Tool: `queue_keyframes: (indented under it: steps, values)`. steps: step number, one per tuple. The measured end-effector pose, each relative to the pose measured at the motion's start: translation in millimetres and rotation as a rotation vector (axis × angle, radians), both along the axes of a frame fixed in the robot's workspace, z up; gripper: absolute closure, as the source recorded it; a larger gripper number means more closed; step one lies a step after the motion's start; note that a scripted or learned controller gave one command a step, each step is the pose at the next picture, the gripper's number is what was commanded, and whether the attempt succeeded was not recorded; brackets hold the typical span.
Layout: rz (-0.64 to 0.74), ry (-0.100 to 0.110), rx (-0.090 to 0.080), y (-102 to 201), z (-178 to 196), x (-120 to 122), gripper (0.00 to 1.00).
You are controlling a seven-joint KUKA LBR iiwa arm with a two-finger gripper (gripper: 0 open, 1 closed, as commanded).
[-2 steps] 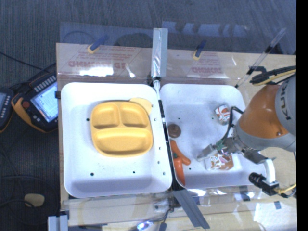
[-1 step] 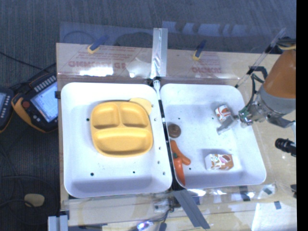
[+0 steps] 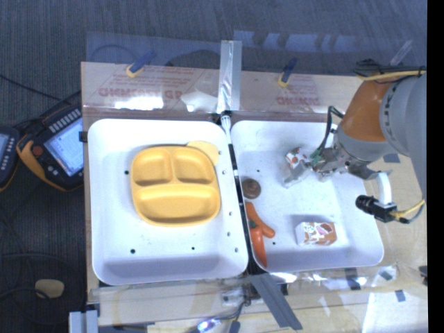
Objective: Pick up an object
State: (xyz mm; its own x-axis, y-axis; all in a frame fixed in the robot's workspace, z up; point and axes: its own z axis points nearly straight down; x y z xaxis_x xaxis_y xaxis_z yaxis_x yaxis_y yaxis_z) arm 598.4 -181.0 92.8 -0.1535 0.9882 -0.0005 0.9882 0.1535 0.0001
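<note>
My gripper [image 3: 300, 173] reaches into the right bin [image 3: 347, 207] from the right, low over its upper middle. Just at its tip lies a small white and red object [image 3: 296, 159], touching or nearly touching it. I cannot make out whether anything is held. A white and orange packet [image 3: 317, 233] lies near the bin's front right. An orange carrot-shaped toy [image 3: 257, 232] rests along the bin's left wall, and a brown round piece [image 3: 250, 187] sits above it.
The left bin [image 3: 111, 241] holds a yellow divided tray [image 3: 177, 184] with a pale yellow piece [image 3: 205, 146] behind its top right corner. The arm's orange band [image 3: 364, 113] hangs over the right bin's far right corner. A handheld pendant [image 3: 52, 151] lies left of the bench.
</note>
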Motion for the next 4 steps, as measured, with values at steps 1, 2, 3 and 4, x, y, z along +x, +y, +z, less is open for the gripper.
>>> queue_keyframes:
  steps: [1, 2, 3, 4]
  values:
    - [0.062, -0.001, 0.000, -18.4, -5.0, 39.6, 0.00]
    - [0.111, 0.007, -0.001, -13.5, -4.9, 69.6, 0.00]
    - [0.114, -0.008, -0.011, -14.2, 6.9, 72.9, 1.00]
    - [0.076, -0.001, -0.001, 65.2, 88.5, 70.6, 1.00]
